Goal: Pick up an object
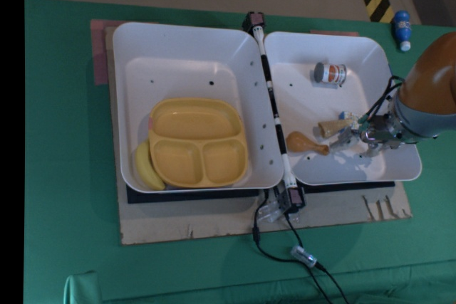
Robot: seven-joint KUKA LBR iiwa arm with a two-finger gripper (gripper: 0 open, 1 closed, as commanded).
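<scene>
The right bin [370, 53] holds three small things. A short tin can with a red and white label [330, 73] lies near its far side. An orange pear-shaped piece [306, 144] rests near the bin's left wall. A tan cone-like piece [333, 127] lies just right of it, with a small blue bit [345, 114] at its far end. My gripper [354, 137] is low over the bin's near right part, right beside the tan piece. The grey wrist and orange band [431, 82] hide the bin's right rim.
In the left bin [178, 46] a yellow divided plate [199, 142] lies with a banana [146, 167] against its left edge. A black divider strip [271, 103] runs between the bins. A blue and white pin-shaped toy [402, 28] stands on the green bench beyond the right bin. Cables [299, 253] trail at the front.
</scene>
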